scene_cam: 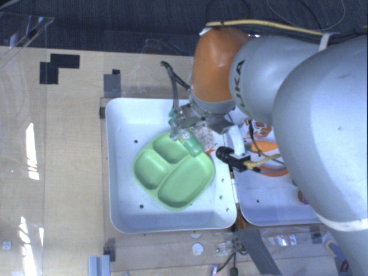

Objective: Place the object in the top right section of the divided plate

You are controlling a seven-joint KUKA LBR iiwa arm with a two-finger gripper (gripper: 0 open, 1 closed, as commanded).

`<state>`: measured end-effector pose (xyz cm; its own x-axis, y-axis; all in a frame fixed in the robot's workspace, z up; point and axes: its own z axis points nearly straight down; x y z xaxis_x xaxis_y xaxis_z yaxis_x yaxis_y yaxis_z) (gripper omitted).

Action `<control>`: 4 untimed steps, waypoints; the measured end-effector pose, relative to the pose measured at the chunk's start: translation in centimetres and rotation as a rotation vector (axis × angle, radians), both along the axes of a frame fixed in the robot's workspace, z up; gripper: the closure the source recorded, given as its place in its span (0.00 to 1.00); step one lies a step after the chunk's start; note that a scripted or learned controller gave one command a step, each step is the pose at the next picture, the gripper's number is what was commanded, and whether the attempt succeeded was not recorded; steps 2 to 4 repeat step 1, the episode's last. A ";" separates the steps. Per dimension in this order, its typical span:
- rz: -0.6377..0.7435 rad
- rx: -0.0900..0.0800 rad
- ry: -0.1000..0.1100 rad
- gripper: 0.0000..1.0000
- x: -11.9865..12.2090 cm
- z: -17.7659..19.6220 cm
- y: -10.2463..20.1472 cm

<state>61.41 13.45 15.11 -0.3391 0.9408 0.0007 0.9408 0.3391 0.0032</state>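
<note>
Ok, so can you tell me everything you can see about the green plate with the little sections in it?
The light green divided plate looks like smooth plastic, with rounded corners and raised ridges that split it into three hollows: two small ones and one big one. It lies flat in the left white bin, turned at a slant to the bin's sides. The big hollow and one small hollow look bare. The grey arm's gripper hangs over the plate's upper right edge, hiding part of the other small hollow.
</note>
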 end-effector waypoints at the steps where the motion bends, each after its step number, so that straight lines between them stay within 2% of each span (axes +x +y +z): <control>1: -0.001 0.000 -0.001 0.00 0.0 0.0 -0.1; 4: -0.001 0.000 -0.001 0.00 0.0 0.0 -0.1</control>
